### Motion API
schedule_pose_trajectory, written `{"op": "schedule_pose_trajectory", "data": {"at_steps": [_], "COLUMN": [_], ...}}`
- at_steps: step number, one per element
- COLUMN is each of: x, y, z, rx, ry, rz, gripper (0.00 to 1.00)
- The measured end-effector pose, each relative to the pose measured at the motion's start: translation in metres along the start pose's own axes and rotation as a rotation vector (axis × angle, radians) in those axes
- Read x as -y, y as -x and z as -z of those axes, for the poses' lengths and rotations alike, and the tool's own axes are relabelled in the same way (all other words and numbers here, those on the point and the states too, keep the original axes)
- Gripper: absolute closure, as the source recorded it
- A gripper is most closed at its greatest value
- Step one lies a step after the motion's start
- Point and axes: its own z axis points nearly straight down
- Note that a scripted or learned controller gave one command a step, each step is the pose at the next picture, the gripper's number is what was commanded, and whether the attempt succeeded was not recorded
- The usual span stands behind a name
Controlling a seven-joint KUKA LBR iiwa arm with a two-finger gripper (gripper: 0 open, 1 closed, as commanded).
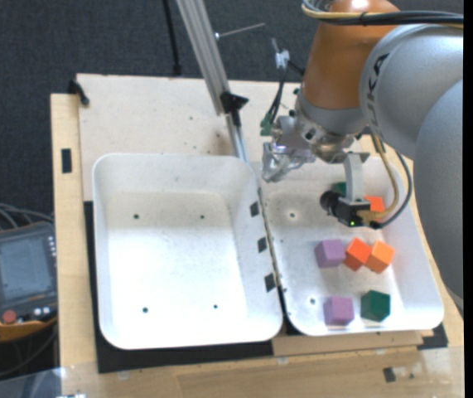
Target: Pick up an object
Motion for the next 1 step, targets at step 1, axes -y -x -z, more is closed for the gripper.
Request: {"op": "schedule_pose_trajectory", "data": {"at_steps": [1], "x": [-0.024], "y": [-0.0519], "z": [-0.0192], "rx": [0.0], "ry": [-0.002], "rz": [0.0], "gripper": [1.0]}}
